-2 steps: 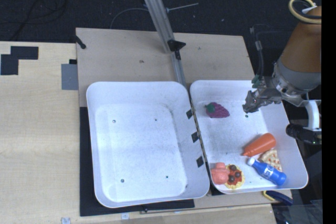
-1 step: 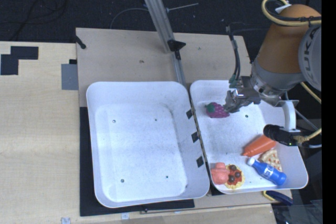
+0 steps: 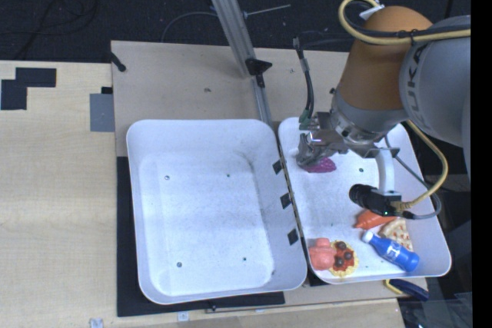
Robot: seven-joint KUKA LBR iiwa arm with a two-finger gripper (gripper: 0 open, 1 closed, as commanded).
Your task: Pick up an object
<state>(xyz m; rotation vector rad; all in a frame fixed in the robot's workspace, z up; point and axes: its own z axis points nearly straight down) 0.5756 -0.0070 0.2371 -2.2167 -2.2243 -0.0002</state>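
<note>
Bins lie side by side on the bench, and we start at the left bin (image 3: 200, 203), which shows us a bare white floor. Past the divider, in the right bin (image 3: 332, 207), the gripper (image 3: 313, 144) sits low at the far left corner, right over a small purple thing (image 3: 326, 164) whose near edge pokes out just beneath it. We take that to be the target. From this slant we cannot tell whether the gripper is open or closed, nor whether it has the purple thing in its grasp. The grey and orange arm (image 3: 384, 81) leans in from the right above it. Nearer to us lie a red and yellow toy (image 3: 332, 256), an orange piece (image 3: 367, 220), a waffle (image 3: 397, 230) and a blue bottle (image 3: 392, 251), bunched along the near right of the bin and well apart from the gripper. We judge the grasp itself to be the step in hand. The next move calls for a firm close on the purple thing, then a straight lift, clear of the bin wall just to its left.
</note>
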